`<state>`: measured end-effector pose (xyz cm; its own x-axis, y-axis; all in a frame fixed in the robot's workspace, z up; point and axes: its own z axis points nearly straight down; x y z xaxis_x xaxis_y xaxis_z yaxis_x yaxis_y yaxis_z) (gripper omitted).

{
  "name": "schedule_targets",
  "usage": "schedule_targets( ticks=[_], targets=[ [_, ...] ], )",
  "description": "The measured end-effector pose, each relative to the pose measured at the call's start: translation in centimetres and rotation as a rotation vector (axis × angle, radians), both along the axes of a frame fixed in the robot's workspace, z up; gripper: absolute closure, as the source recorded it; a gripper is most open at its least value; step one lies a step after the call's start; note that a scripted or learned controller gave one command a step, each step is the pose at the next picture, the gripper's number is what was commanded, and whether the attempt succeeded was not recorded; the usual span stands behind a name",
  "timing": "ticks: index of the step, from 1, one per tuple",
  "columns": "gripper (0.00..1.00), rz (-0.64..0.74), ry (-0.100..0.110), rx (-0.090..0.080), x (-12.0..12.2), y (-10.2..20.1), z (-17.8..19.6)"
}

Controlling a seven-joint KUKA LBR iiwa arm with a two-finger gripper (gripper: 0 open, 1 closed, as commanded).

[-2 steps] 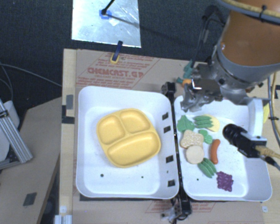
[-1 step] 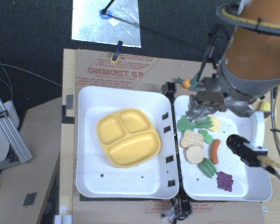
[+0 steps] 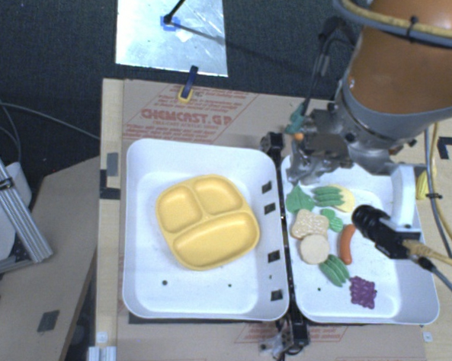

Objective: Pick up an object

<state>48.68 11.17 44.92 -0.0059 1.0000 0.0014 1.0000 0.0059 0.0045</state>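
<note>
The right bin [image 3: 402, 301] holds several toy foods: green pea pods [image 3: 328, 195], a green leafy piece [image 3: 299, 199], a tan cracker [image 3: 310, 224], a round beige biscuit [image 3: 314, 248], an orange carrot [image 3: 347, 244], a green pickle [image 3: 333, 269] and purple grapes [image 3: 363, 291]. My gripper [image 3: 307, 170] hangs over the far left corner of that bin, just above the leafy piece. Nothing shows between its fingers.
A yellow three-part plate [image 3: 207, 220] lies in the left bin [image 3: 143, 285]. A black cylinder with a cable [image 3: 380, 227] juts over the right bin from the right. The arm's big orange and grey body [image 3: 409, 65] covers the far right corner.
</note>
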Motion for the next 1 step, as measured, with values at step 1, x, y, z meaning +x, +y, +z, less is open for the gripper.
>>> schedule_targets(
  ticks=[1],
  targets=[
    [1.00,-0.006,0.017,-0.005,3.41,0.21,-14.38]
  ],
)
